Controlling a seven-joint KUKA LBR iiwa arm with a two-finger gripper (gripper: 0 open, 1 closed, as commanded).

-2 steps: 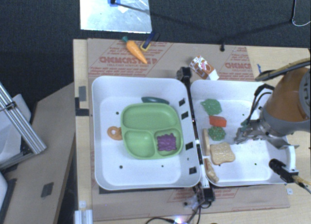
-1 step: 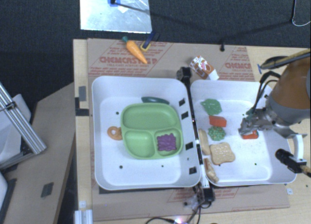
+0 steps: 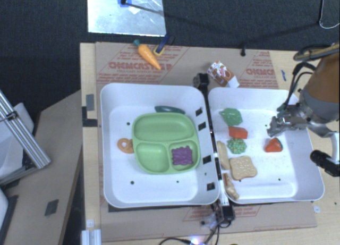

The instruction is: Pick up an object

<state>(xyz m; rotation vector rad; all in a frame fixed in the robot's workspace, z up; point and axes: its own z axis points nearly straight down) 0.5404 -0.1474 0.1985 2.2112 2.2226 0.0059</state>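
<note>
We saw the right bin [image 3: 297, 188], then the arm [image 3: 325, 87], then its gripper [image 3: 276, 127] just above the red piece [image 3: 273, 145]. Whether the claw stood wide or narrow we could not tell. We judged a centred, vertical descent best.

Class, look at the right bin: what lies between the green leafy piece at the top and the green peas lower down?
In the camera view, a red-orange piece lies between the leafy piece and the peas.

Two white bins [image 3: 114, 185], one green tray [image 3: 159, 132], one carrot [image 3: 149, 56], one cracker [image 3: 243, 167].
</note>
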